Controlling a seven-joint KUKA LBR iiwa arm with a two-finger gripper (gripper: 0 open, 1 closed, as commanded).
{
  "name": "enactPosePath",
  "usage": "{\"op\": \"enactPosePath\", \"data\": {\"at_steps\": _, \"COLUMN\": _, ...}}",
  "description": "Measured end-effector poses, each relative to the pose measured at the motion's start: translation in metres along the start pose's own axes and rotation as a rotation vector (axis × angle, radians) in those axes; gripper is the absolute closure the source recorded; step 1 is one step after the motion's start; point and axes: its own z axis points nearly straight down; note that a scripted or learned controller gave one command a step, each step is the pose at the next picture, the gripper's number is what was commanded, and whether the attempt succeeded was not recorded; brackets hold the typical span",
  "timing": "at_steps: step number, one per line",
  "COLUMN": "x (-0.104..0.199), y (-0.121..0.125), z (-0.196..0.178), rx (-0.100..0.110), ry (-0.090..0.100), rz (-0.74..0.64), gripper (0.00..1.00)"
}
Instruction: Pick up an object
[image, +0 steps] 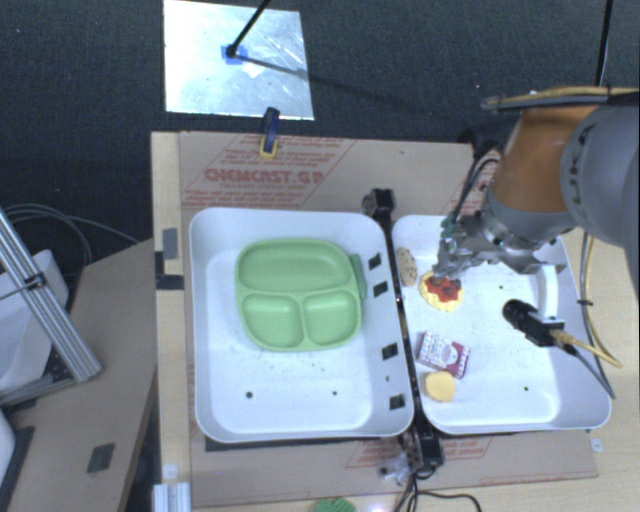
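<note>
Red-yellow toy (442, 291) in right bin (520, 400), green tray (298, 293) in left bin (230, 400)

Camera view: single fixed overhead camera, angled down onto the worktop (330, 160).

Takes in both white bins side by side, left bin (215, 330) and right bin (560, 395), at medium range; arm (560, 150) enters from the frame's right; dark floor beyond the far edge; metal framing at lower left.
</note>
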Motion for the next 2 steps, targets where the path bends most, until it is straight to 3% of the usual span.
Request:
{"op": "enactPosePath", "data": {"at_steps": 1, "x": -0.0531, "y": -0.0170, "z": 0.0441, "rx": 0.009, "ry": -0.003, "rz": 0.012, "gripper": 1.00}}
{"op": "enactPosePath", "data": {"at_steps": 2, "x": -0.0506, "y": -0.0160, "z": 0.0427, "rx": 0.007, "ry": -0.003, "rz": 0.009, "gripper": 0.00}}
